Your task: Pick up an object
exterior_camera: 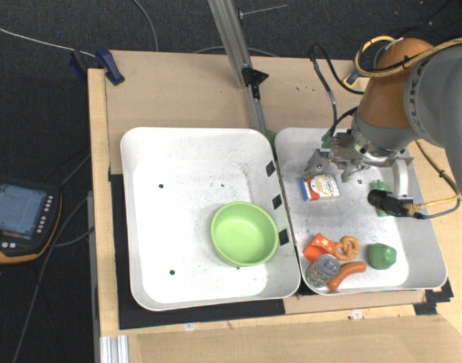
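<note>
Wooden table (185, 89), right bin (420, 255): jaws' opening cannot be told above a small carton (320, 188), light, stiff, best pinched across flat sides.

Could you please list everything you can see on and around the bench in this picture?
Bins: two, white, side by side on the bench.
Bowl: one, light green, left bin, near right corner.
Small carton: one, white, red and blue, right bin, under the end effector.
Pretzel: one, tan, right bin.
Orange toy: one, beside the pretzel.
Round green toy: one, right bin.
Handheld pendant: one, orange-edged, left of the bench.
End effector: one, grey, above the carton.
</note>
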You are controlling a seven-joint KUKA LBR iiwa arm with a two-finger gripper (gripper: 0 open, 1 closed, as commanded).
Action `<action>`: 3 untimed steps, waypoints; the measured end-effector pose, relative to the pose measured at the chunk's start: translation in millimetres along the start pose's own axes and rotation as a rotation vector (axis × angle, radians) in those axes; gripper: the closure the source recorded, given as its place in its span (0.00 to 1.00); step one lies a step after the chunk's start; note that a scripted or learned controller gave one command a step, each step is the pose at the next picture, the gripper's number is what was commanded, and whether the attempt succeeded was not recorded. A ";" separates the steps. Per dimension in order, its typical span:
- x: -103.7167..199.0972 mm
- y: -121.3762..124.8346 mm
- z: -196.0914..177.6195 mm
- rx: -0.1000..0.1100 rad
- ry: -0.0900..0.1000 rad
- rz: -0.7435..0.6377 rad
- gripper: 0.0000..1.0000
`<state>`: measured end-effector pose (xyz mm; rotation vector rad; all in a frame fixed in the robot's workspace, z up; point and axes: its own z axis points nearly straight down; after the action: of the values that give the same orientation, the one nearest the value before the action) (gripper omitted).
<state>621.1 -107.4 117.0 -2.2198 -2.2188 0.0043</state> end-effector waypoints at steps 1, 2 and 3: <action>0.5 1.6 -13.4 -0.006 0.000 -0.001 1.00; -5.7 0.0 -58.4 -0.008 -0.001 0.000 1.00; -7.2 2.3 -101.2 -0.009 -0.001 -0.001 1.00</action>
<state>623.7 -114.7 218.2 -2.2237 -2.2243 -0.0045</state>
